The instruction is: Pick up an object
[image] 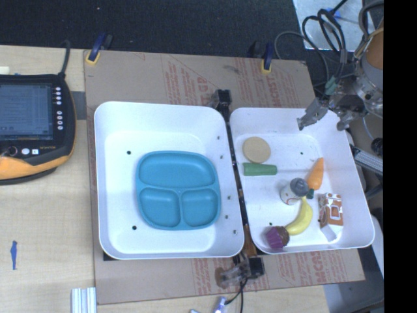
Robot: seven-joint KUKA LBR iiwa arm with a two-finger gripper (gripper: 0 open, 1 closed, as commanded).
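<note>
Two grey fingers of the claw (324, 115) spread wide above the right bin's (360, 240) far corner, holding nothing. Toward the bin's middle lie a round tan disc (257, 150), green cylinder (259, 169), smooth carrot (316, 173) and curved banana (300, 219).

Arm (371, 51) cut off at the right, upper links out of frame. Hand (324, 117) small and dim over the right bin's (345, 240) far corner; finger spacing impossible to judge. Handheld screen (29, 126) clipped by the left edge. Print on the snack packet (330, 210) too small to read. Round grey-and-white thing (294, 190) beside the banana (300, 219) unidentifiable. Clamp parts (238, 276) at the near tabletop (39, 240) edge blurred.
</note>
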